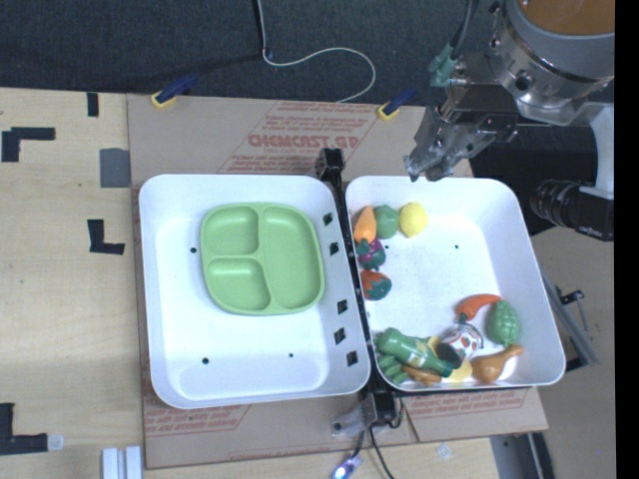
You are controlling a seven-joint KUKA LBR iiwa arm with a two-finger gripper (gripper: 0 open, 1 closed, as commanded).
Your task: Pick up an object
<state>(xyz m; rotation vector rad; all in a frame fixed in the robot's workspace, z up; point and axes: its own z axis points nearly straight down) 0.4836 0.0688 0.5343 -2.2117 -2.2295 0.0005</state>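
- Overhead slanted view of a desk (60, 267) w/ two shallow white bins side by side on a cardboard sheet (290, 138).
- Landmark for all places below: the green divided plate (264, 258), three compartments, lying flat in the left bin (240, 367), toward that bin's far half.
- Right bin (519, 267) sits just right of the plate's bin; the two touch along a black clipped seam.
- Toy foods lie in the right bin. Just right of the plate, across the seam: an orange carrot (364, 224), a yellow lemon (412, 219) beside it, a small dark purple-green piece (371, 254) and a red-green piece (376, 285) nearer the camera.
- Farther right of the plate & nearer the camera, in the right bin's near corner: a cluster, incl. a green pepper (504, 321), an orange-red piece (477, 305), a green veg (401, 346), a brown-orange pear shape (492, 365). They touch or overlap; some can't be made out.
- Arm (559, 28), grey w/ orange band, enters up and to the right of the plate.
- End effector (429, 168) hangs above the far rim of the right bin, beyond the lemon, up-right of the plate. Fingers point down, close together, narrow gap; nothing seen between them.
- White cable (319, 63) loops on dark floor beyond the plate.
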